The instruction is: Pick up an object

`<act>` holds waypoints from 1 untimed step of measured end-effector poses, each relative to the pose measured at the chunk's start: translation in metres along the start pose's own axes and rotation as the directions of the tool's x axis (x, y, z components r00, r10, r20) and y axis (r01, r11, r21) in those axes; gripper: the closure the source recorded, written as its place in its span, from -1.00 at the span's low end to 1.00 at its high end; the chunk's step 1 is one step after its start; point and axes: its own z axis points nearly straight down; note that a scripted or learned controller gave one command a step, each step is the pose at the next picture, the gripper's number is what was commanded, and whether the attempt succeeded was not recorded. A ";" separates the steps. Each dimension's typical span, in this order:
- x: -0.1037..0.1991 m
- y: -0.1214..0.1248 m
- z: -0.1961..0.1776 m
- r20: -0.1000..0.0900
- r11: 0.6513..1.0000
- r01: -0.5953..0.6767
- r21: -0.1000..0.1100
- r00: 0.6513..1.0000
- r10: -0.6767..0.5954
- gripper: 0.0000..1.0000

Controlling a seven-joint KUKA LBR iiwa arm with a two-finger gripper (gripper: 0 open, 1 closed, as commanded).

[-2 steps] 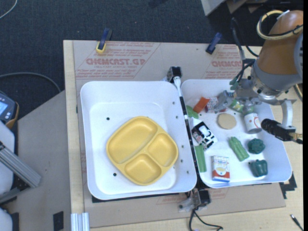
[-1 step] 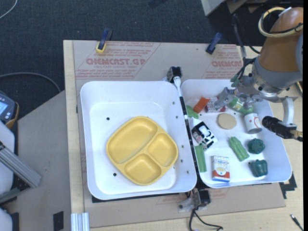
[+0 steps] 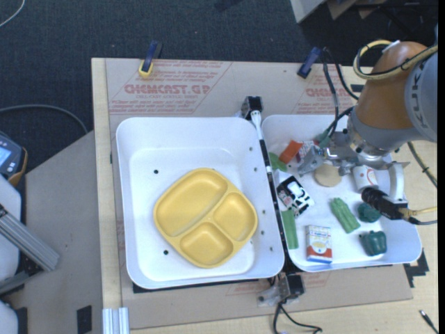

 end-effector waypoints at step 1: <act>-0.003 0.004 0.037 0.003 1.000 -0.002 -0.017 1.000 0.002 -1.00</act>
